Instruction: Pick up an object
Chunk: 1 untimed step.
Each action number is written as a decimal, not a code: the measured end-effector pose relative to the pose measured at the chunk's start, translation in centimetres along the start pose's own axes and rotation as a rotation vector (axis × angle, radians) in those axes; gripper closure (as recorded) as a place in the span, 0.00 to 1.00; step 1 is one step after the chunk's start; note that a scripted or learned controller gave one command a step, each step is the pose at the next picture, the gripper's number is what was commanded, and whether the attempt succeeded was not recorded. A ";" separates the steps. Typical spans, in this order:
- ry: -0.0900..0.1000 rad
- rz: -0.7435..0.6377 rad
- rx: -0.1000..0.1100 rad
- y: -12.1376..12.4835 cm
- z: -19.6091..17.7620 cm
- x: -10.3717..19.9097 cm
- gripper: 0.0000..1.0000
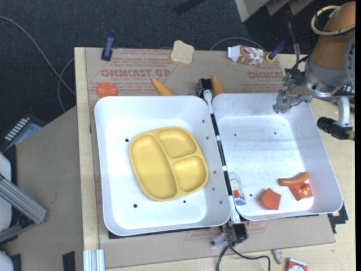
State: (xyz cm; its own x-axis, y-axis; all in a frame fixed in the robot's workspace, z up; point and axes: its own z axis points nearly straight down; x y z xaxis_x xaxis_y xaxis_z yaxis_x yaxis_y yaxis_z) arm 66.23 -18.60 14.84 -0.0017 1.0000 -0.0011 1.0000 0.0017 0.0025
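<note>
Two shallow white bins sit side by side on the worktop (pixel 84 151). The left bin (pixel 113 208) carries a yellow divided plate (pixel 168 162) with three compartments, lying near the bin's middle. The right bin (pixel 265 140) has its things gathered in the near right corner: an orange block (pixel 271 199), a red sausage-shaped piece (pixel 293 179) and a red carton-like piece (pixel 302 191) just beside it, the sausage touching the carton's upper edge as far as can be told. A small white and red packet (pixel 236 188) lies along the seam between the two bins, toward their near edge.

The tool (pixel 286 101) hangs over the far right corner of the right bin, well apart from those objects; nothing shows between its fingers, and whether they are spread or closed cannot be told at this size.

Beyond the far edge of the bins, on the worktop, lie a slice of bread (pixel 182 51), a carrot (pixel 162 87), an orange disc (pixel 106 89), a blue clip (pixel 107 45) and a small carton (pixel 246 54)
</note>
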 end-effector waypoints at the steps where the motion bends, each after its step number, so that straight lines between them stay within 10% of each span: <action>1: 0.002 0.001 0.003 0.4 1.0 2.9 1.00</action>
State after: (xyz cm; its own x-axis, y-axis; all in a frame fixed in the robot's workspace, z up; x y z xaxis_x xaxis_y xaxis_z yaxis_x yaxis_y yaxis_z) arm 66.67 -15.75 13.82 -0.0010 1.0000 0.0010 1.0000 0.0010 -0.0009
